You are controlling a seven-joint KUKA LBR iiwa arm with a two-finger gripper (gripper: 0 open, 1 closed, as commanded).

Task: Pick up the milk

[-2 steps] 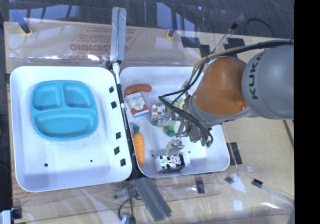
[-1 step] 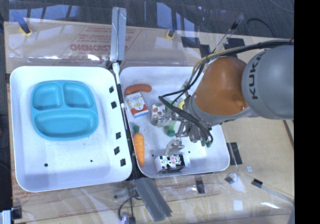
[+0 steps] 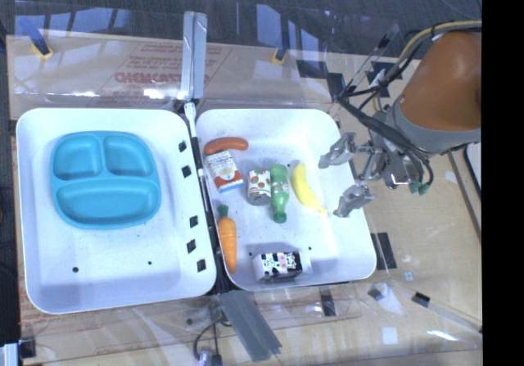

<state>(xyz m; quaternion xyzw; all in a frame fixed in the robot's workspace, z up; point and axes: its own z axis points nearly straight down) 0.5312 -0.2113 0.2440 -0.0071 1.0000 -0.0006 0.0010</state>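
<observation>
Milk (image 3: 280,264), a small boxy carton with a black-and-white cow print, lies on its side by the right bin's (image 3: 354,251) near wall, beside a tapered orange carrot (image 3: 228,243). Gripper (image 3: 345,177) hovers over that bin's right rim, its 2 metal fingers spread apart, gripping nothing.

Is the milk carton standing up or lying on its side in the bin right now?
Lying on its side. The milk carton shows its long cow-patterned face upward, flat on the right bin floor near the front edge.
</observation>
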